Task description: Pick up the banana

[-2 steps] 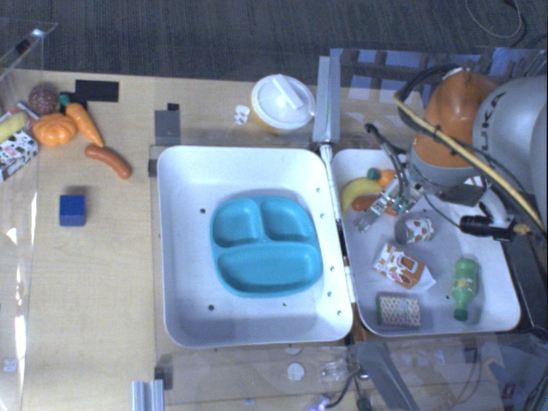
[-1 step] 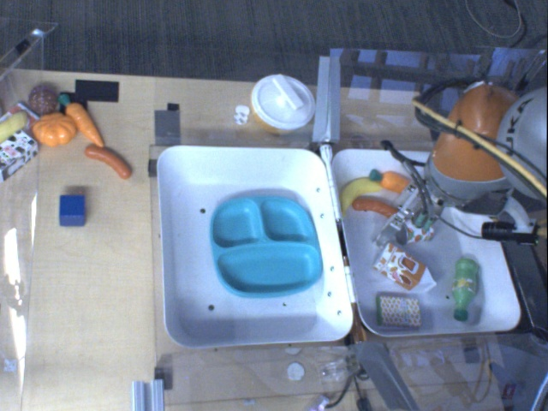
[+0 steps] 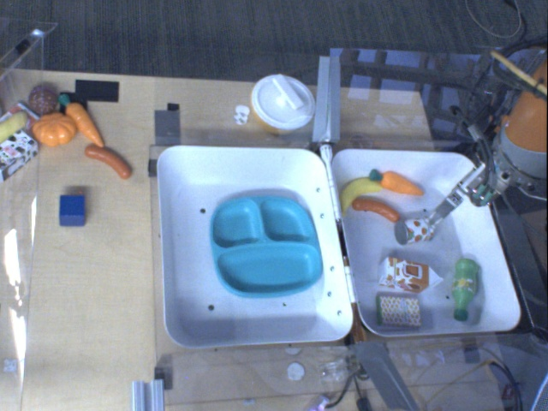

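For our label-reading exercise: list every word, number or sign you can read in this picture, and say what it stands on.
No text can be read.
Carton in the right bin: orange print, too blurred to read.
Patterned box at the left edge: dark marks, too small to read.
Green bottle: no label legible.
Banana, blue tray, white lid: no writing seen.

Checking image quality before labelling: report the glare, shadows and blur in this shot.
Camera view: even, soft lighting; faint shadow under the blue tray in the left bin; pale glare streaks on the clear panel at left; the gripper near the banana looks slightly soft, so finger detail is unclear.
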Available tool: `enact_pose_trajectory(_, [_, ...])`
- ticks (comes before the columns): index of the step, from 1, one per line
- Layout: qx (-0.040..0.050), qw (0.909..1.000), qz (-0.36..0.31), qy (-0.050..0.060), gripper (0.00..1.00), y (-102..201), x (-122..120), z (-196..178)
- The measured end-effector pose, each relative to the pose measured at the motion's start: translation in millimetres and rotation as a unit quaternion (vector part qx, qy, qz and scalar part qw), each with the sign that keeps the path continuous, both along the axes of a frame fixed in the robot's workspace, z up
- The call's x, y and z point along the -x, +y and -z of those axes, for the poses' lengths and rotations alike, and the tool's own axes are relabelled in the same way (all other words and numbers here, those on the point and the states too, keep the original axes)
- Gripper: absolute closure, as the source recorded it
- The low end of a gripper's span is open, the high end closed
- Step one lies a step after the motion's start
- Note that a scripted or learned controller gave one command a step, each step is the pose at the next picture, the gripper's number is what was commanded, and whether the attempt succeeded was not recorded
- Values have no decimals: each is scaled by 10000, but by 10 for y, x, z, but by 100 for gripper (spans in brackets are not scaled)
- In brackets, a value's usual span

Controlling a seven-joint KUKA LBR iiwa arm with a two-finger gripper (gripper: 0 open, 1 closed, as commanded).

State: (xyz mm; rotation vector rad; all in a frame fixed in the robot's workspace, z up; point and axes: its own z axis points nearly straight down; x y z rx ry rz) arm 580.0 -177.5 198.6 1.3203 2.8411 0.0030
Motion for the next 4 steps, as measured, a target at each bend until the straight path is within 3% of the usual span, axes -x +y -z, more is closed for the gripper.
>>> enact_pose_trajectory(1, [7, 9993, -370, -19, 0, -13, 85, 998])
enact_pose_trajectory(2, [-6, 9988, -480, -30, 0, 794, 52, 1087])
enact_pose_trajectory(3, [5, 9984, -572, 1, 0, 136, -21, 109])
enact_pose_trajectory(4, [-5, 9999, -128, 26, 0, -284, 852, 305])
